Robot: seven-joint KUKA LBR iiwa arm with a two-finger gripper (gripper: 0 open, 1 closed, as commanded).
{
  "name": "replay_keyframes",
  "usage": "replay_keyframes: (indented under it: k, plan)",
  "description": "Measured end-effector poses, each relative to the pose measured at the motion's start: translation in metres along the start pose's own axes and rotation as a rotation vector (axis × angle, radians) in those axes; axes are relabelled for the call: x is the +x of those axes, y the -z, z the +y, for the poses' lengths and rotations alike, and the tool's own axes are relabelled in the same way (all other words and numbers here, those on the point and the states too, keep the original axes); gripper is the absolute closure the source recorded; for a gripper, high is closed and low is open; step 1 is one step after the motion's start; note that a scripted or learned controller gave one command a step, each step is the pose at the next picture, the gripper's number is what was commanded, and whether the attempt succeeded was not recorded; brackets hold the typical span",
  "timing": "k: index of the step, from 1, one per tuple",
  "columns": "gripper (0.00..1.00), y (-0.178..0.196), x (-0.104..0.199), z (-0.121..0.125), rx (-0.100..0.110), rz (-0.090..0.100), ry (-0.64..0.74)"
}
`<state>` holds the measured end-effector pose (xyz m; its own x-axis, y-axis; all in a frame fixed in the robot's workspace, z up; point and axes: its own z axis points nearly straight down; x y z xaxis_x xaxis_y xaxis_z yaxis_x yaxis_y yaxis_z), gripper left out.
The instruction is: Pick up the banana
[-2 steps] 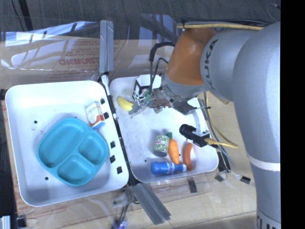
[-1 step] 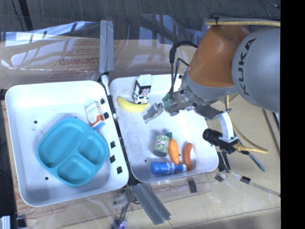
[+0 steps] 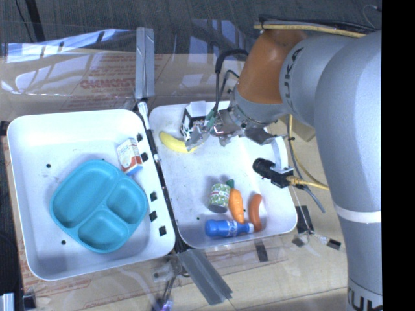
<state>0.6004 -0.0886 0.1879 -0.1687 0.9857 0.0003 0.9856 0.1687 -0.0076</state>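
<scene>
The yellow banana (image 3: 171, 142) lies in the far left corner of the right bin (image 3: 194, 193), close to the divider between the bins. My gripper (image 3: 194, 135) hangs right over the banana's right end, reaching in from the right. Its fingers point down at the fruit, and the tip of the banana vanishes beneath them. The grey arm with its orange band (image 3: 269, 67) rises behind.
Near the front of the right bin sit a small green can (image 3: 220, 196), a carrot (image 3: 236, 203), a red sausage (image 3: 256, 211) and a blue bottle (image 3: 227, 228). The left bin (image 3: 39, 141) holds a blue divided plate (image 3: 98, 204) and a small carton (image 3: 129, 155).
</scene>
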Motion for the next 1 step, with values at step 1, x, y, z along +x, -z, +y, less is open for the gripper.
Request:
replay_keyframes:
  k: [1]
  plan:
    - [0.00, -0.0984, -0.0112, 0.0313, -0.003, 0.001, 0.223]
